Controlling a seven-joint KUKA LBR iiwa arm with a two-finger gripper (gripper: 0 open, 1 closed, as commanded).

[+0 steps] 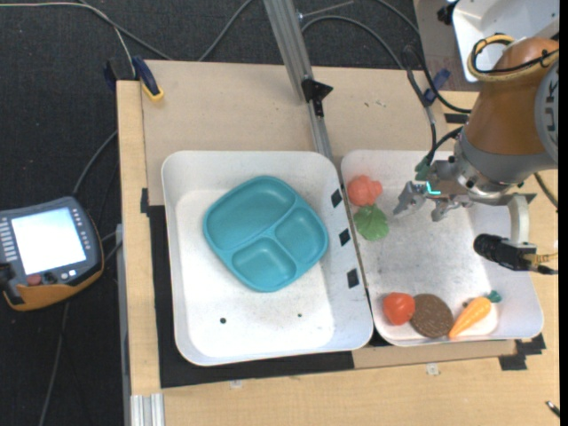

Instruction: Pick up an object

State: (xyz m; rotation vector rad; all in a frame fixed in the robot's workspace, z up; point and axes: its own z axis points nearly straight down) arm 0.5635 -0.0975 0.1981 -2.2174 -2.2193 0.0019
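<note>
My gripper [424, 206] hangs over the upper middle of the right bin [444, 260], its two fingers spread apart with nothing between them. Just left of it, by the bin's left wall, lie a salmon-pink round piece [364, 190] and a green leafy piece [372, 224]. Along the near edge sit a red tomato [398, 307], a brown round patty [431, 316] and an orange carrot [471, 316]. The grey arm with its orange band [506, 105] comes in from the upper right.
A blue divided plate [265, 232] lies in the left bin [191, 327]. A slanted metal pole [293, 51] ends at the back between the bins. A black fitting [501, 250] juts from the arm over the right bin's right side. A pendant [44, 251] lies off the bench, left.
</note>
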